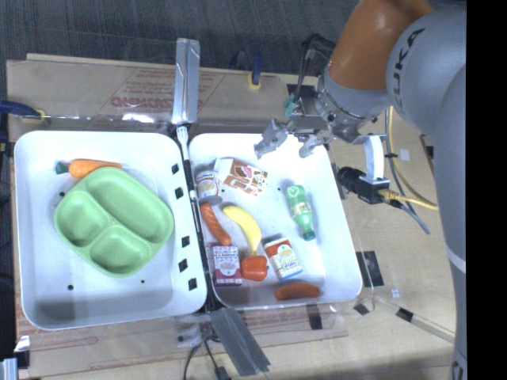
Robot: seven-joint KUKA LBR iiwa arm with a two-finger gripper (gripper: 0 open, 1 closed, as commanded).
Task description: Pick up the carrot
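- The carrot (93, 165) lies in the left bin (32, 236), in the upper left of the frame, close to that bin's top wall.
- Its lower side sits just beside, possibly touching, the upper rim of the green divided plate (115, 220); its dark leafy end points to frame left.
- The gripper (291, 138) hangs over the top edge of the right bin (342, 252), upper centre-right of the frame, well apart from the carrot.
- Its two fingers stand apart, with nothing between them.
- The right bin holds the clutter: a green bottle (300, 210), a banana (244, 225), a sausage (215, 224), a small can (283, 258), cartons and a red item. None of it belongs to this task.
- Judgement: the step in hand is the approach; the grasp has not begun.
- Recommended: travel toward frame left above the divider between the bins before descending, so no wall is clipped.
- Recommended: turn the fingers to close across the carrot's narrow width, at its thicker middle, not along its length.
- Risk: one finger must drop between carrot and plate rim, the other between carrot and bin wall. Both gaps look tight, so a centred, vertical descent is advised.
- Risk: a rounded, tapered body may roll or slip out if pinched near the tip.
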